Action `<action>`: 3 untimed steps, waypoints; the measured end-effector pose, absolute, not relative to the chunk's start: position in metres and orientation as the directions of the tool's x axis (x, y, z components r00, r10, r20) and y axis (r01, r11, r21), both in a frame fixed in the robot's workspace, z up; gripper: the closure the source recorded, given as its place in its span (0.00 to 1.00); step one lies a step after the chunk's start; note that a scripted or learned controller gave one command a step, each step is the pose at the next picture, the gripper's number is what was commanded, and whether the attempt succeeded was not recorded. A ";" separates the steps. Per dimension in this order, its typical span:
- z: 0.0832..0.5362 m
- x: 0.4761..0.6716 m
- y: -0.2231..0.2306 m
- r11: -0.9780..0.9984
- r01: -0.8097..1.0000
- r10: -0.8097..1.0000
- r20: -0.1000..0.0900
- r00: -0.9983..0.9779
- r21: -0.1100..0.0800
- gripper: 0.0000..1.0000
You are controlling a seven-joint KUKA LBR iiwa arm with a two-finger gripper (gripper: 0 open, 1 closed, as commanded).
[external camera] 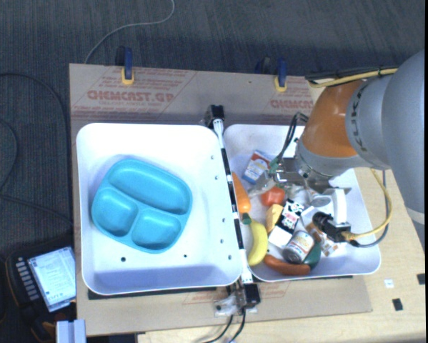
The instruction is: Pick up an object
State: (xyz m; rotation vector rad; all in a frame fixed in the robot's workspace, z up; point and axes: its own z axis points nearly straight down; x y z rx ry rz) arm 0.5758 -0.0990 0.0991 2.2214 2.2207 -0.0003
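Grey carpet is seen around the bench (128, 91), while the gripper (294, 181) is lowered into the right bin's (367, 259) clutter beside a carton (256, 167); its grip state cannot be told.

This is a robotics lab or test cell, not anyone's home. A large grey industrial arm (385, 131) with an orange band reaches over a plywood tabletop (163, 95) stencilled with a maker's name and held down by blue-and-yellow clamps (128, 64). Two shallow white bins (156, 138) sit side by side on it; one holds a blue sectioned tray (141, 204), the other a jumble of toy food and small packets (285, 227) of the kind used for grasping trials. Loose cables (128, 27) trail over grey office carpet (42, 27), and a handheld control pendant (46, 277) lies on the floor beside the board.
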 end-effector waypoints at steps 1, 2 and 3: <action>0.108 0.576 -0.099 -0.001 1.000 1.000 -0.001 0.001 0.000 1.00; 0.185 0.529 -0.054 0.002 1.000 1.000 0.000 -0.002 0.000 1.00; 0.190 0.485 0.039 0.003 1.000 1.000 0.001 -0.003 -0.003 1.00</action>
